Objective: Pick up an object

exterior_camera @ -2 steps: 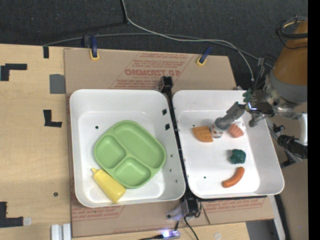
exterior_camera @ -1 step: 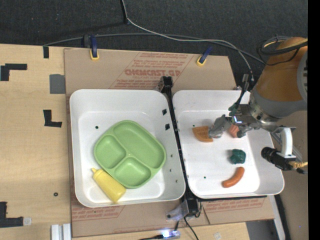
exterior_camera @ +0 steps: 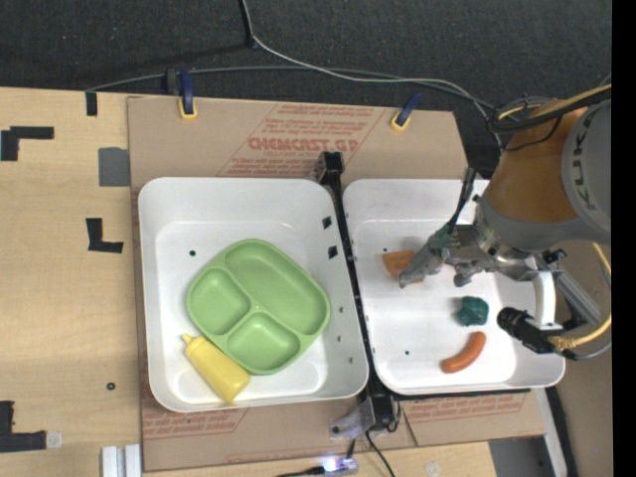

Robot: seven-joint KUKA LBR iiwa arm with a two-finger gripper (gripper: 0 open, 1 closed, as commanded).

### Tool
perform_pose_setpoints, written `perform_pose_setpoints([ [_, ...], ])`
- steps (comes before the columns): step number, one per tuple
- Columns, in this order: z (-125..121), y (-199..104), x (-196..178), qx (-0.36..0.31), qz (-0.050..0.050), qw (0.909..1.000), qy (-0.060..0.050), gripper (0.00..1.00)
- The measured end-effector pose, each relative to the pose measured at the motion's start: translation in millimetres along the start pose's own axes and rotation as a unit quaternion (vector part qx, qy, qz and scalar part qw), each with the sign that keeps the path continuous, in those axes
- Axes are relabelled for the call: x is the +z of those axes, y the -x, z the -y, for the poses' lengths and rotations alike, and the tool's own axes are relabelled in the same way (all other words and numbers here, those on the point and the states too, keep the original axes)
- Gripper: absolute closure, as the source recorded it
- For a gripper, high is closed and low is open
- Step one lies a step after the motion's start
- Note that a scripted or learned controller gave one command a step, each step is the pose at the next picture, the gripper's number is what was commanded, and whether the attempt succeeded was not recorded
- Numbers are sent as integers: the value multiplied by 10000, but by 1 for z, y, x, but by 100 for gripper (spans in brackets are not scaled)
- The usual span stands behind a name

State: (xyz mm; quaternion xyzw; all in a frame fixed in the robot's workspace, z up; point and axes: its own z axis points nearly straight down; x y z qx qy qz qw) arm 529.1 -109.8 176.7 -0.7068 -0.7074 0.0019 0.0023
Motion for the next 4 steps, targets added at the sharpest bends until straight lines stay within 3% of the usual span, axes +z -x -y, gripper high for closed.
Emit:
perform_pose_setpoints([
  [1,-5,8,51,4,2,10000,-3,0],
  [2,-5,6,38,-8,-3,10000,10,100],
  [4,-6,17,-84,-1,9,10000,44,100],
])
